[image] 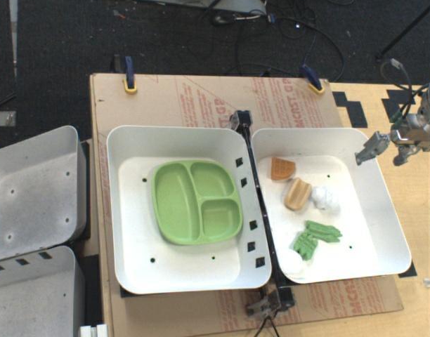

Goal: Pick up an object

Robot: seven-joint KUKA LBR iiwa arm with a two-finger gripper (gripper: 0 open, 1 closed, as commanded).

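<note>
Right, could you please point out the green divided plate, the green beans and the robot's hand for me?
green divided plate (pixel 198 202): camera view, on the ridge between its compartments.
green beans (pixel 315 238): camera view, middle of the bunch.
hand (pixel 385 149): camera view, midway between its fingertips.

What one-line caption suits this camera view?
Gripper open above the right bin's far edge; toy foods inside, green divided plate in the left bin.

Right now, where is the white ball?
In the camera view, the white ball lies in the right bin, touching the tan bread piece on its left, with the green beans just below it.
</note>
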